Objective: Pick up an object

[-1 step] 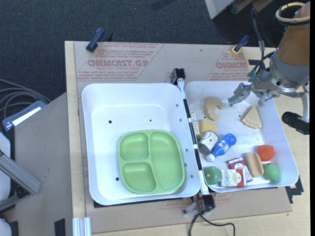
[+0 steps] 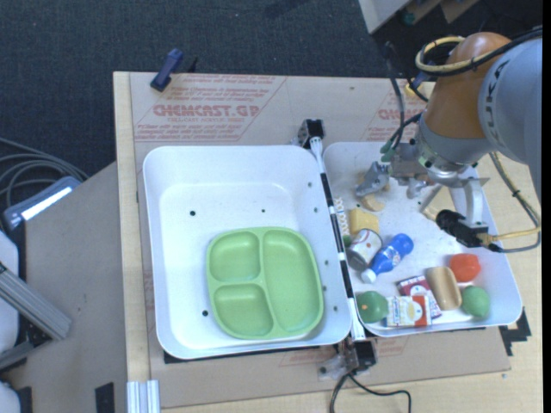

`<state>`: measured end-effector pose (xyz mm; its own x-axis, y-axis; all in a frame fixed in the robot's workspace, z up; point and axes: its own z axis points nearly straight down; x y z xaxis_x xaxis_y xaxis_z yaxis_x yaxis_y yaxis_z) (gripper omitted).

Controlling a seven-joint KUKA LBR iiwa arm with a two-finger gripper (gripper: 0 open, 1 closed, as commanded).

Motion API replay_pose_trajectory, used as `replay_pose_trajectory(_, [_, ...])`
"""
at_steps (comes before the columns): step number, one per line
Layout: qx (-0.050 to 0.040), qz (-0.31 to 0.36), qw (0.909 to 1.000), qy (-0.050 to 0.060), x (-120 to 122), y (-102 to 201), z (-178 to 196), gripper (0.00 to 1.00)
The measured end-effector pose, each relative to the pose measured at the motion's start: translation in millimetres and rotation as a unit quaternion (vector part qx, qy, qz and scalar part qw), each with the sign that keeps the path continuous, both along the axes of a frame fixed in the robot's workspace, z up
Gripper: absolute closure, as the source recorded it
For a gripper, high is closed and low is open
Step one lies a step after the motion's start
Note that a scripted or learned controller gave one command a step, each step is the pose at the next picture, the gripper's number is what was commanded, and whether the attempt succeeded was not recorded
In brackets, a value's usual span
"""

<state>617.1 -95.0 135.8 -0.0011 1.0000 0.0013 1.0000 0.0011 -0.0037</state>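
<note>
Approach step, I'd say: gripper [image 2: 376,181] low in right bin [image 2: 510,292], nothing between its fingers, open/closed can't tell, just above tan chunk [image 2: 373,203] w/ yellow block [image 2: 363,221] nearby; next prob. needs centring over one item, then closing.

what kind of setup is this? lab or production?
Likely a lab grasping rig: two white bins on a masked acrylic sheet, toy food like the hot dog, loose cables.
</note>
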Motion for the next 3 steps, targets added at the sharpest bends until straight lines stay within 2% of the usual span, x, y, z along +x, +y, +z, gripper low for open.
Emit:
replay_pose_trajectory(1, [-0.0008,0.000,1.0000,-0.002,24,-1,-52,0.00])
replay_pose_trajectory(2, [-0.0010,0.000,1.0000,-0.003,25,0,-41,1.00])
replay_pose_trajectory(3, [0.0000,0.000,1.0000,-0.002,-41,65,50,1.00])
